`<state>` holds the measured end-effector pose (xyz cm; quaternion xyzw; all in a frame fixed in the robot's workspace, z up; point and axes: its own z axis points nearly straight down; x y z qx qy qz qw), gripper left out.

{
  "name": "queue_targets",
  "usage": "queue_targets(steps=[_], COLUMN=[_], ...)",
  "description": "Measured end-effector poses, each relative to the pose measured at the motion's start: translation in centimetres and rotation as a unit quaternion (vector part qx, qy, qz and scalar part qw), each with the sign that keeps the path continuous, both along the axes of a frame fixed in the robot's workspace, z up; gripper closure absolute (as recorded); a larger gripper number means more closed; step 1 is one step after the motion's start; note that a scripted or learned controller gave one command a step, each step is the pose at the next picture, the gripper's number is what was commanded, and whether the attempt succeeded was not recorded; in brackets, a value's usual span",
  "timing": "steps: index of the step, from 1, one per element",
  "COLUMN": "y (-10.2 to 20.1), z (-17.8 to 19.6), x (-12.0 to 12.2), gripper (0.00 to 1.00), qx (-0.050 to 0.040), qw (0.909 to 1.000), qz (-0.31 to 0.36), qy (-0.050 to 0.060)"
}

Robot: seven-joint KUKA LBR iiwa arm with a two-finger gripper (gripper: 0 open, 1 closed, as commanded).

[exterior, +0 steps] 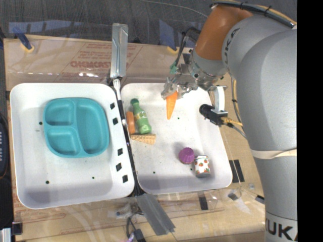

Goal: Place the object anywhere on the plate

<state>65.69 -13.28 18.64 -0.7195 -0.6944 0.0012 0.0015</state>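
arm in from the right, wrist bent down, gripper fingers clamped on carrot, which hangs tip-down below them

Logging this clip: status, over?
Gripper shut on carrot, raised over right bin. Plate in left bin. Divider between them.

Two white bins, one teal plate, one carrot, one green bottle, one purple ball.
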Motion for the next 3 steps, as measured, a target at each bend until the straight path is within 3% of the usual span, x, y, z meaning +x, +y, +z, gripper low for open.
queue_targets(steps=[1,2,3], y=[9.6,17.6,17.4], z=[0.5,0.5,0.5], x=[-3.9,-3.2,-3.2], gripper=[1.0,1.0,0.0], qx=[0.001,0.0006,-0.0003], qw=[0.9998,0.9962,0.9964], qz=[0.017,0.087,0.085], qy=[0.0,-0.001,-0.001])
